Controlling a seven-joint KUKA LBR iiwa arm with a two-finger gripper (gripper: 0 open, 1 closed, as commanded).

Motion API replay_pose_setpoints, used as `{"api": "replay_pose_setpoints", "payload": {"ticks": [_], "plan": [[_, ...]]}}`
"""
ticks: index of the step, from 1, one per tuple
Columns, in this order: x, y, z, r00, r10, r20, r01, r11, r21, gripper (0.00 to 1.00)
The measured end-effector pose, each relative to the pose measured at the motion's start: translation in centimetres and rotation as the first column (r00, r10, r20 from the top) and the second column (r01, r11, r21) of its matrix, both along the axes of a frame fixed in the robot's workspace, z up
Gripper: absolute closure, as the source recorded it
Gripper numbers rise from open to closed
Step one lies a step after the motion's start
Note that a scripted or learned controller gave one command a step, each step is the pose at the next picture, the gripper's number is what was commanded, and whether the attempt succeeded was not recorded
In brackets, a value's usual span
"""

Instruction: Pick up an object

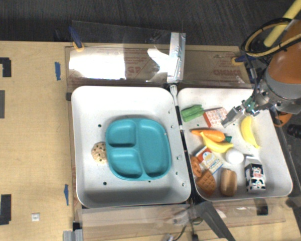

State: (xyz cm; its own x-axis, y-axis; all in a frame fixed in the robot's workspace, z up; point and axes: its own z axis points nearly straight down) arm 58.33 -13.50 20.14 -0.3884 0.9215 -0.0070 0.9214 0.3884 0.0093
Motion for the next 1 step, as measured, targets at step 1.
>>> {"api": "replay_pose_setpoints", "payload": {"ticks": [1], "plan": [[0.82, 2.98, -6.93, 0.963, 0.268, -0.014, -0.268, 0.964, 0.005, 0.0]]}}
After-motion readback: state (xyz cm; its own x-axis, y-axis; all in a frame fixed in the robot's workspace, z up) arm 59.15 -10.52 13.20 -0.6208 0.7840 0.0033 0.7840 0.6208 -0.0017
